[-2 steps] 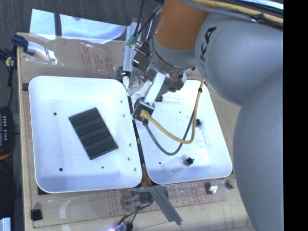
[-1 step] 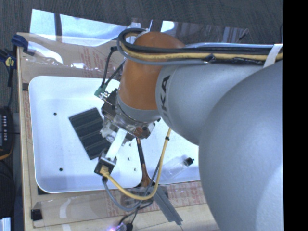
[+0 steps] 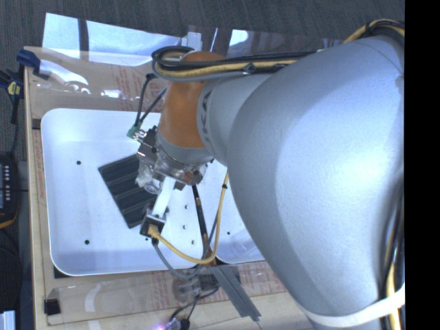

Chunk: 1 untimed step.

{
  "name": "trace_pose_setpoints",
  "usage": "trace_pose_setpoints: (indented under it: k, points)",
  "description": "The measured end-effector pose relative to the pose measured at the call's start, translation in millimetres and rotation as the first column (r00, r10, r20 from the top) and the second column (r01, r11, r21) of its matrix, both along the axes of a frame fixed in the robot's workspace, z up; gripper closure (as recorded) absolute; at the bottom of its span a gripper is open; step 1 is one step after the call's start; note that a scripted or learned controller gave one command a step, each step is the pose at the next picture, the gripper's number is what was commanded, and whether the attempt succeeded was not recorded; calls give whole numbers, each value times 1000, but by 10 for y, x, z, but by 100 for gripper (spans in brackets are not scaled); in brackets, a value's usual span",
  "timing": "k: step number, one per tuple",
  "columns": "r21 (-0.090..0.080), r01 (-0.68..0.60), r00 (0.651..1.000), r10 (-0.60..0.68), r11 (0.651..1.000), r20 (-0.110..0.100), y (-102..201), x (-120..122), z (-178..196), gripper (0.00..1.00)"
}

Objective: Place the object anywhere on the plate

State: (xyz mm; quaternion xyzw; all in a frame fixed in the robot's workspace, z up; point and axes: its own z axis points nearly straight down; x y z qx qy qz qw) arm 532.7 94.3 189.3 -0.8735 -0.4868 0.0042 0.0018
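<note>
In the left bin (image 3: 69,253), toward its middle, you have 1 dark ribbed slab (image 3: 118,177), rectangular, lying flat on the white floor and turned at a slant to the bin walls; its right-hand part is hidden under the wrist. It is the 1 loose item you can see in that bin, and whether it is the task's object or the plate you cannot tell. Directly above the slab's right edge you have the gripper (image 3: 150,181), pointed down into the bin; it is too cluttered and blurred here for you to tell whether it is spread, closed or pinching anything, and you cannot tell whether it touches the slab. Above the gripper sits the orange band (image 3: 182,108), and behind it the grey arm (image 3: 309,170) covers most of the right of the view. 1 yellow cable (image 3: 180,254) loops down from the wrist over the bin's near rim. A sliver of the right bin (image 3: 242,250) shows beneath the arm. The bins rest on the wooden bench (image 3: 103,295), with 1 blue clamp (image 3: 27,59) at its far left corner.
</note>
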Motion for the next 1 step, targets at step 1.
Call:
trace_pose_setpoints:
  k: [1]
  points:
    - [-1, 497, 868, -497, 868, 3, -777, -114, 9, 100]
